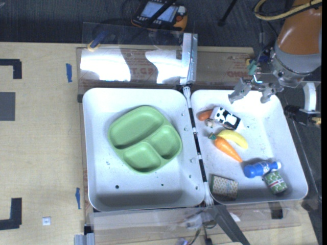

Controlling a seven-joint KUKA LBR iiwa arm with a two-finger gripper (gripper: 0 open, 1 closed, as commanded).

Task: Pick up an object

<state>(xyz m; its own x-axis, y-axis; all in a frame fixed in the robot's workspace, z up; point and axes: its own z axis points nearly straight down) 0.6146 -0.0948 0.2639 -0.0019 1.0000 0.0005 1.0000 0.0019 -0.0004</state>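
Spanning the wooden worktop (41, 152), two white bins sit side by side: the left bin (97, 188) carries a green divided plate (144, 138), while the right bin (291, 137) gathers small items for picking. The hand (252, 93) hovers empty, fingers spread, over its far edge. Just nearer lies a black-and-white toy cow (225, 118), probably the likeliest target, beside a banana (233, 138) and carrot (226, 148).

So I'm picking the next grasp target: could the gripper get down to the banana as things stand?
Probably yes. The open gripper hangs above the right bin's far edge, and the banana lies uncovered on top. The carrot touching its near side may crowd one finger.
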